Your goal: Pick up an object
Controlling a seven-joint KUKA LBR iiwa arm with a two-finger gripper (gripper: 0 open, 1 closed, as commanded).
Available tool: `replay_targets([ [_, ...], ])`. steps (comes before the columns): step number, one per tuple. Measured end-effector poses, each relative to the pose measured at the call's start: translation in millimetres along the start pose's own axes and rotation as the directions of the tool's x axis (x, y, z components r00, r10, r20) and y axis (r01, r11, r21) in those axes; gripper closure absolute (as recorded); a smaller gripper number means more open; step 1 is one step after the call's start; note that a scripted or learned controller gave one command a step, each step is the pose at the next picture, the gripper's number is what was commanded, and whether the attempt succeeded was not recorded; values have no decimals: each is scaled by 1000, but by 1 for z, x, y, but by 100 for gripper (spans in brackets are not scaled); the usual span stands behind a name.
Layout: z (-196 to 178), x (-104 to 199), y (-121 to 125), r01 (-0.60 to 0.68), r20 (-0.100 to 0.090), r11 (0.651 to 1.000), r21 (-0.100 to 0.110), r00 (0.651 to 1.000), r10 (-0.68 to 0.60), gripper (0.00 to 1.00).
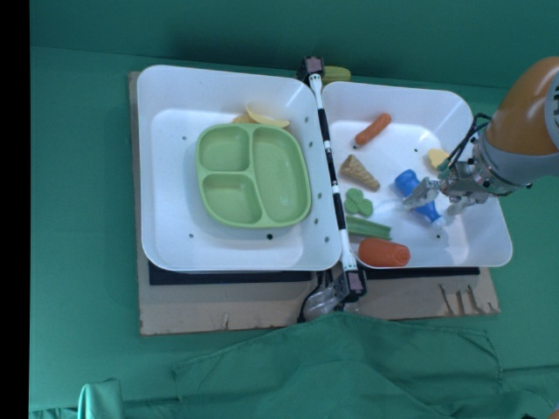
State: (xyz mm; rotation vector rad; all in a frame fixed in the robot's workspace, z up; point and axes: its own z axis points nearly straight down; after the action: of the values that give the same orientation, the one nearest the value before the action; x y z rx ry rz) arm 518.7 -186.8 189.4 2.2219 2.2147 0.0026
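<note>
The arm reaches in from the right, its orange band high at the frame edge, and the tool hangs low over the right bin. Its fingers are spread, one on each side of the blue bottle, not clenched on it. The bottle lies tilted on the bin floor. Around it lie a carrot, a cone, a green piece and an orange roll. The left bin holds a green divided plate.
</note>
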Motion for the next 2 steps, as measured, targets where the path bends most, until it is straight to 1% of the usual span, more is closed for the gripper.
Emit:
replay_targets([
  [1,-40,0,25,1,2,1000,-5,1000,-1,0],
  [2,7,35,31,1,6,1000,-5,1000,-1,0],
])
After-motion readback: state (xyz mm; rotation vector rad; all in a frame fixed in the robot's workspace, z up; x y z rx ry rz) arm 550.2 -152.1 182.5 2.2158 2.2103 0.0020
